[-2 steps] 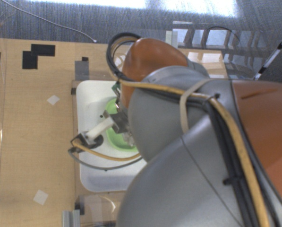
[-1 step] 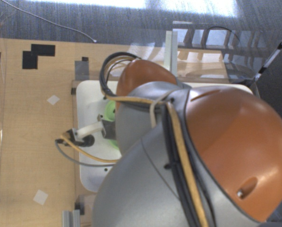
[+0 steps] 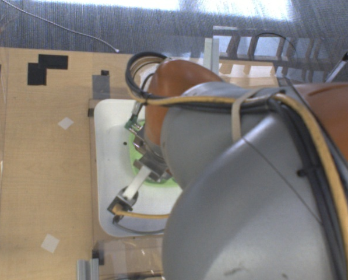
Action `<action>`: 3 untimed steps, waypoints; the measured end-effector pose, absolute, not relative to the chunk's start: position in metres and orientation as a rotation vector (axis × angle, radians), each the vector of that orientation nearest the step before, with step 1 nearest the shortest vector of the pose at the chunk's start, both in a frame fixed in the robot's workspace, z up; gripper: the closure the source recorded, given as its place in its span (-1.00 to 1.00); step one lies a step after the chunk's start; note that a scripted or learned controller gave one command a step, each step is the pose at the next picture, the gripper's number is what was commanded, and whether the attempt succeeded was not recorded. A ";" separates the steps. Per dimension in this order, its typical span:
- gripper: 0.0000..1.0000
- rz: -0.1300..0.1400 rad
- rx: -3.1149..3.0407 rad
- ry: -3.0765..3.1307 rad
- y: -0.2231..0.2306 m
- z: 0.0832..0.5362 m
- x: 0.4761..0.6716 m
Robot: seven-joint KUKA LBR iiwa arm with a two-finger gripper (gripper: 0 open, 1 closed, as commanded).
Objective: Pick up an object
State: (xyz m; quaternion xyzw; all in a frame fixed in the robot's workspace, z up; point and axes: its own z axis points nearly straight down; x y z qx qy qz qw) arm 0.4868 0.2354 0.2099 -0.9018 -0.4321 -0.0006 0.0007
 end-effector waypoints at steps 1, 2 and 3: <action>1.00 0.001 -3.063 -0.694 0.235 0.202 0.487; 1.00 -0.001 -3.124 -0.319 0.223 0.179 0.487; 1.00 -0.004 -3.121 -0.323 0.224 0.190 0.488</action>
